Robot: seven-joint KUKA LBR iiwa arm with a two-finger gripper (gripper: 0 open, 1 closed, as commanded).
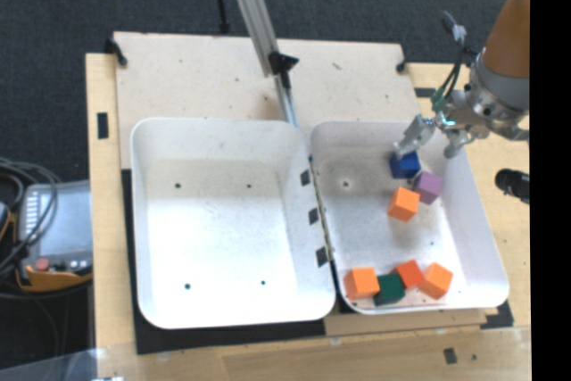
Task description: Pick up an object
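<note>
Blue cube (406, 165) lies in the right bin (477, 219) near its far wall, and the claw (434, 138) hangs just above it with fingers apart, probably to close around it.

A blue cube (406, 165) sits just under my claw (434, 138) in the right bin (473, 219), near purple (430, 186) and orange cubes (403, 204).
</note>
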